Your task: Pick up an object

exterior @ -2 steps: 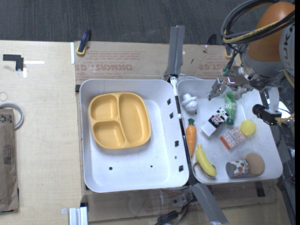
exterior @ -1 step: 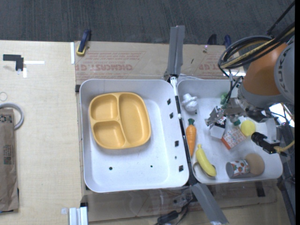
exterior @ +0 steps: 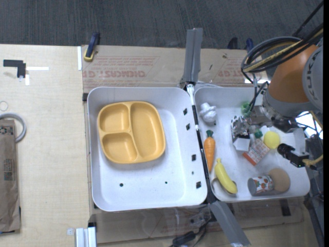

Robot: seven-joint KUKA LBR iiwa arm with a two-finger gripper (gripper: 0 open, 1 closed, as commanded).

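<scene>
The right bin [exterior: 226,197] holds several objects. A carrot [exterior: 209,149] lies by its left wall, with a banana [exterior: 225,176] below it. A small white figure [exterior: 208,112] sits near the top left. A yellow ball [exterior: 272,139], a red and white packet [exterior: 256,152], a printed can [exterior: 260,184] and a tan round object [exterior: 280,179] lie to the right. My gripper [exterior: 239,129] hangs low over the middle of this bin, just left of the packet and ball. The arm's orange band [exterior: 288,84] is above it.
The left bin [exterior: 146,189] holds a yellow divided plate [exterior: 131,132]. A metal divider [exterior: 193,55] stands between the bins at the back. Cardboard [exterior: 133,66] lies behind the bins. A brown paper bag [exterior: 8,174] rests at the far left. Black cables [exterior: 272,50] loop above the arm.
</scene>
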